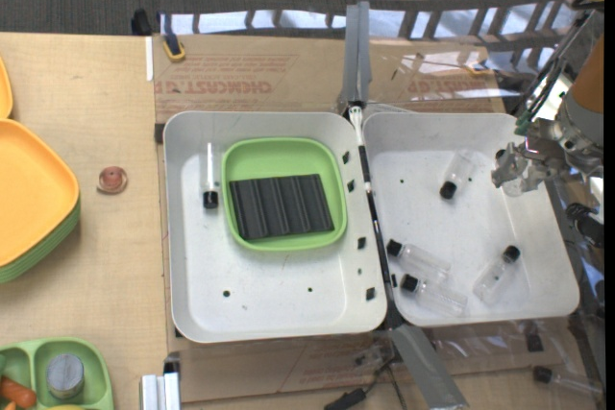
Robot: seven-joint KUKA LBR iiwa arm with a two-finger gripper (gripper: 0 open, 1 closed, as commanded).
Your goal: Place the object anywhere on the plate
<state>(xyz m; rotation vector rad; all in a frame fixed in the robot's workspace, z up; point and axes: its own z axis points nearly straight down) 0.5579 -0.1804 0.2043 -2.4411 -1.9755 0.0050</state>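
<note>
The pincer (516, 170) hovered at the right bin's (480, 307) far right edge; its opening couldn't be told. The nearest vial (458, 175) lay just left, apart from it.

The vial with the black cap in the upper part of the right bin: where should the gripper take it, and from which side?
Probably at the middle of the clear body of the vial, coming from above. It lies flat on the floor of the right bin, slanted, black cap toward the lower left, apart from the other vials. The fingers should close across its narrow width, not along its length. The gripper is just to its right.
</note>
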